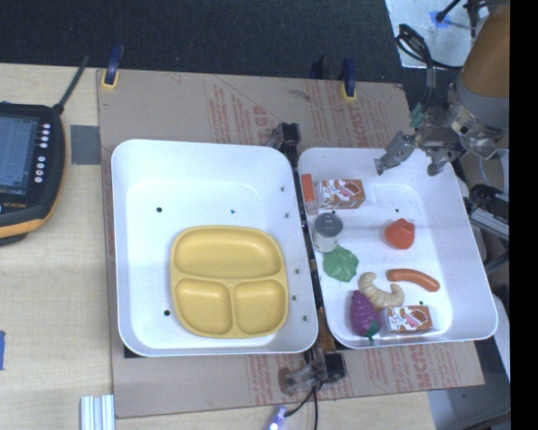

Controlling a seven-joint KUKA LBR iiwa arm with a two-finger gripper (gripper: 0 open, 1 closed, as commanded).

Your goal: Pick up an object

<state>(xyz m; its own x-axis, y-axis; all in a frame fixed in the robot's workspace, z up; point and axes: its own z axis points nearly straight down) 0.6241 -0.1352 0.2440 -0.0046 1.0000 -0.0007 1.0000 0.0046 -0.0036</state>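
Note:
My gripper [415,156] hangs over the far right corner of the right bin [457,240], its two fingers spread open with nothing between them. Below it in that bin lie a red-and-white carton [340,193], a small grey-capped bottle [327,229], a red tomato [399,233], a green leaf [341,263], a sausage [413,279], a tan croissant-like piece [379,290], purple grapes [362,313] and a second small carton [407,319].
The left bin [152,195] holds a yellow divided plate [229,280]. A tablet-like pendant [13,164] lies on the bench at far left. Clamps [348,74] hold the cardboard sheet at the back edge.

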